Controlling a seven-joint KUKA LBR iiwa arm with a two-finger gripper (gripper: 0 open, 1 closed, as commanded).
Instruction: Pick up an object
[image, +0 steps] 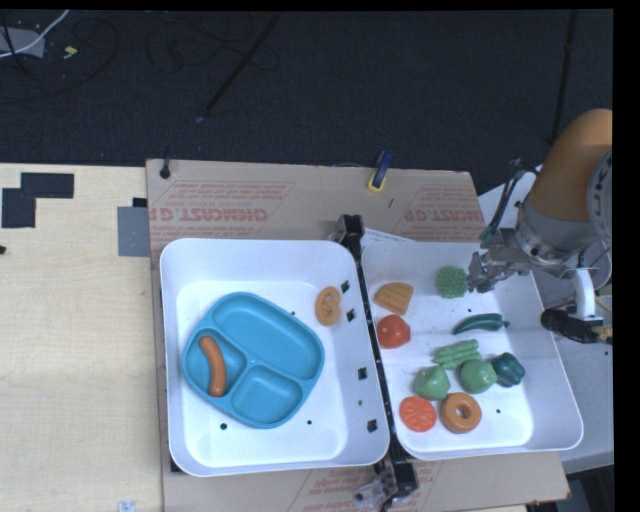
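Light wood table (70, 340) w/ grey and black patches at left. Brown cardboard sheet (300, 205) lies flat on it, printed lettering. On the cardboard: left white bin (190, 440) & right white bin (545, 425), side by side, touching.

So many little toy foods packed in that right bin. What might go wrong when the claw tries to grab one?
1. The gripper sits beside the broccoli near the right bin wall, so it may nudge it away rather than grip it.
2. The green pieces, like the pepper and bean pod, lie close together; fingers might catch two or knock neighbours.
3. The round tomato could roll off.
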